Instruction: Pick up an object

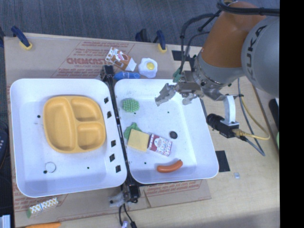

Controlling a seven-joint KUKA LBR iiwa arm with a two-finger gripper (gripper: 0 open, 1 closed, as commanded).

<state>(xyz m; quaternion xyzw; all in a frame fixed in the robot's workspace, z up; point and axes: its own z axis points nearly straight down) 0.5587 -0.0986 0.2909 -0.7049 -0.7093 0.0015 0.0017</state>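
My gripper (176, 98) hangs over the upper right part of the right bin (202, 141), its two fingers spread apart with nothing between them. Below it in that bin lie a green bumpy ball (130, 105), a yellow cheese block (138, 139) on a green leafy piece (130, 128), a small red and white carton (161, 145), a small dark round piece (173, 135) and an orange sausage (169, 166) near the front edge. The gripper is above and to the right of all of them.
The left bin (26, 175) holds a yellow divided plate (73, 123) and a small clear ring (50, 166). Outside the bins on the cardboard lie a snack packet (117, 57), a toy fried egg (148, 67), a blue item (126, 75) and a wrapped candy (42, 206).
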